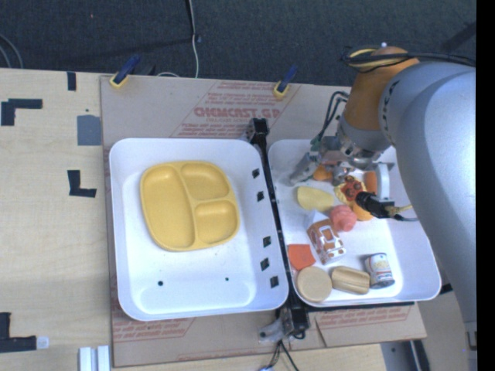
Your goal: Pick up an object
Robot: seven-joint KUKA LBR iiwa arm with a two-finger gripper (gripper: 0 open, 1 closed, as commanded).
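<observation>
Because the gripper [329, 161] hangs over the far part of the right bin [414, 273], where small things are crowded, the main risk is judged to be a poor grasp: 2 things may be caught together, or a neighbour may be pushed aside. Whether the gripper is open or closed cannot be told, and nothing is seen held by it. The orange pieces [352, 185] just beside it are partly hidden, so it is not clear what they are. A round thing such as the pink ball [344, 217] may be squeezed out and rolled away.

The 2 white bins are set side by side on the bench [46, 207]. In the left bin [155, 284] 1 yellow divided plate [188, 204] with 3 compartments is laid. In the right bin are found a pale yellow piece [313, 199], the pink ball, a red and white pack [326, 238], an orange-red flat piece [300, 255], a tan disc [314, 283], a tan roll [350, 280] and a small can [379, 269]. Any of these may be taken as the object to be picked up; all lie in the right bin, near the gripper.
</observation>
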